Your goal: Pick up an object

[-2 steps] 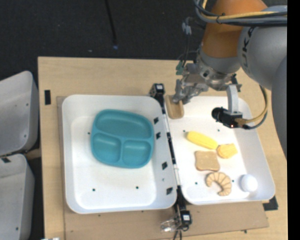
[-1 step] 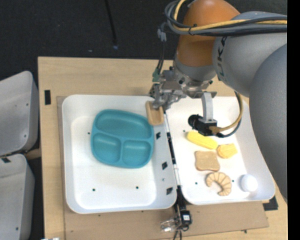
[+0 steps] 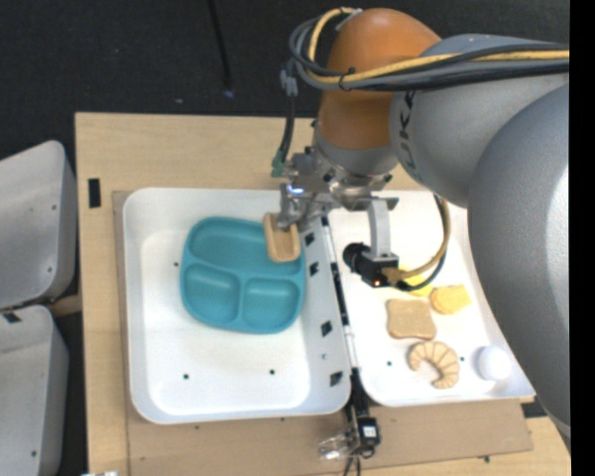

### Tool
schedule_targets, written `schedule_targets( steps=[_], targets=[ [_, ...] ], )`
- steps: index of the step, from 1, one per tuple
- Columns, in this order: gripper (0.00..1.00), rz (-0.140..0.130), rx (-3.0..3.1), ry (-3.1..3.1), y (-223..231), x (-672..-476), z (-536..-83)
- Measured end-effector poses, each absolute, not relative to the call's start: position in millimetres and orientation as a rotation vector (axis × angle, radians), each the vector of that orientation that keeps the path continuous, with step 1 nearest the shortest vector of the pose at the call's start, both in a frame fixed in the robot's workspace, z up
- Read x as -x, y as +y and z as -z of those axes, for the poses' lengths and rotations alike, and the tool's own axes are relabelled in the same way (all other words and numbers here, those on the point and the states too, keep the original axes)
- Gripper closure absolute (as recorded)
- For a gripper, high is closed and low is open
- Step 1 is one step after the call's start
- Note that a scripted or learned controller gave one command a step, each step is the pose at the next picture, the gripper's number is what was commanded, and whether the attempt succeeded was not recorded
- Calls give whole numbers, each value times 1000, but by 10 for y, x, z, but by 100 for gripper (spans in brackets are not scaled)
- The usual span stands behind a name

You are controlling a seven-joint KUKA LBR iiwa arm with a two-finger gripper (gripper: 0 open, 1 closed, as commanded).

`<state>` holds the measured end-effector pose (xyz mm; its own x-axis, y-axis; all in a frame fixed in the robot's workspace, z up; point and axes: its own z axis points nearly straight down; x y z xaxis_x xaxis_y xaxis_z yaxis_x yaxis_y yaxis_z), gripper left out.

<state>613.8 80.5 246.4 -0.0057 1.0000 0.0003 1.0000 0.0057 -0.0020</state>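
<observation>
The left bin (image 3: 159, 385) holds a teal plate (image 3: 240, 276) with three compartments, lying toward the bin's right side. The right bin (image 3: 476, 390) touches it along the middle edge. In the right bin, a toast slice (image 3: 411, 318) lies flat, a croissant (image 3: 435, 361) just below it, a yellow piece (image 3: 449, 298) just to its upper right, and a small white object (image 3: 493, 363) near the lower right corner. Both bins sit on a wooden desk (image 3: 104, 296).

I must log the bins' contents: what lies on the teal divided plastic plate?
A tan bread-like slice overlaps the teal divided plastic plate at its upper right rim, below the gripper. The plate's compartments look bare; beneath the slice is hidden.
</observation>
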Motion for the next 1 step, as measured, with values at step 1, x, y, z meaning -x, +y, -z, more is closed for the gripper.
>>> schedule_targets(
  steps=[1],
  targets=[
    [0, 0, 2219, -2223, 783, -6145, -2468]
  ],
)
